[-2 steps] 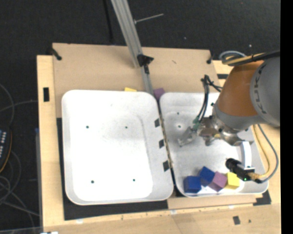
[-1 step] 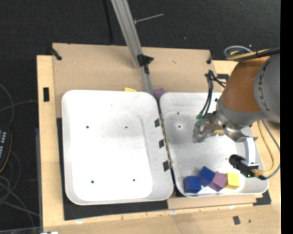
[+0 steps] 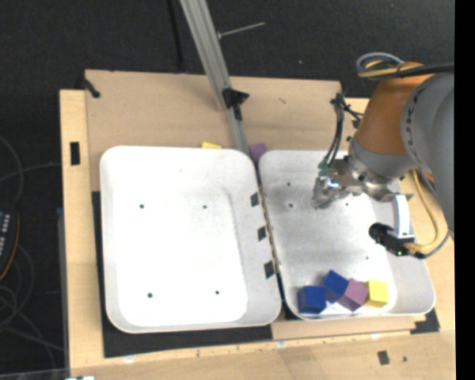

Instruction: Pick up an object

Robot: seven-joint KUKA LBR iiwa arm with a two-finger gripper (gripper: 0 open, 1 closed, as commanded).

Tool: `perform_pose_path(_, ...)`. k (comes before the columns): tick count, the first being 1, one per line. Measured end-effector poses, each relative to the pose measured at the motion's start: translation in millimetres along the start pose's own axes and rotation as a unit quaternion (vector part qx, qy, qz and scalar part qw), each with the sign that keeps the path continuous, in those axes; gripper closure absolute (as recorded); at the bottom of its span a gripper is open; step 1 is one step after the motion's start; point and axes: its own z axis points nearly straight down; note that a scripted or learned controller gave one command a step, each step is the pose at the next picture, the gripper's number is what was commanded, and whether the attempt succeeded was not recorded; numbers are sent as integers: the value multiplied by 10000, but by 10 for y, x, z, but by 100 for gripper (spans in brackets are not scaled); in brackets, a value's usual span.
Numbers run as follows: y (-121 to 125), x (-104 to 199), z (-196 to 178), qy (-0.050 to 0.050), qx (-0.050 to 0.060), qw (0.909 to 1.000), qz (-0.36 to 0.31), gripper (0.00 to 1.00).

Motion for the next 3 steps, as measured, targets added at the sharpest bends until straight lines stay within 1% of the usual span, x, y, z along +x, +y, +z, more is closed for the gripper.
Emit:
perform_pose_path(1, -171, 346, -574, 9, -19, 10000, -11, 100)
perform_pose_path(2, 91, 504, -418, 8, 7, 10000, -6, 100)
perform_pose_path(3, 106, 1069, -425, 19, 15, 10000, -22, 100)
